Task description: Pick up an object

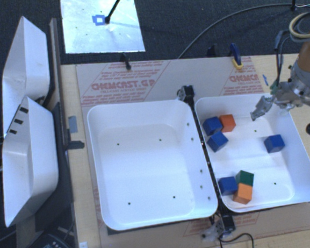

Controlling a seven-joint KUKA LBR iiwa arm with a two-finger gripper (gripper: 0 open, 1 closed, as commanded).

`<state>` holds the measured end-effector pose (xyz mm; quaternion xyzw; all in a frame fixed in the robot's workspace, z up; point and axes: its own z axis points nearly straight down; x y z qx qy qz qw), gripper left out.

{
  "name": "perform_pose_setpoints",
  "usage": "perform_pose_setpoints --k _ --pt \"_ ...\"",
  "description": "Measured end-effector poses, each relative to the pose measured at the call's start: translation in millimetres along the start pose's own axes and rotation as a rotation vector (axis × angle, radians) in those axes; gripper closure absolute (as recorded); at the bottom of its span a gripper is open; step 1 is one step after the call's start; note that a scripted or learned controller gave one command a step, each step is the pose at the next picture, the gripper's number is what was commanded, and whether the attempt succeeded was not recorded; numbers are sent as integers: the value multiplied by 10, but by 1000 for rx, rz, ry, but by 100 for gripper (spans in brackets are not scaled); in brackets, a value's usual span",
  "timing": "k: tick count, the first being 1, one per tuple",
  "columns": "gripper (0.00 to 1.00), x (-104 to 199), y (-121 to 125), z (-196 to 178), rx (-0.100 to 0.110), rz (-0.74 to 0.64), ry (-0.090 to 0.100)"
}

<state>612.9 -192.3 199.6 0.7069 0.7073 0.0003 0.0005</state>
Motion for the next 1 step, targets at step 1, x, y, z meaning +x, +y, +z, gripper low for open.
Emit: perform_pose_setpoints --k 1 --pt "0 291 417 960 -11 0 -2"
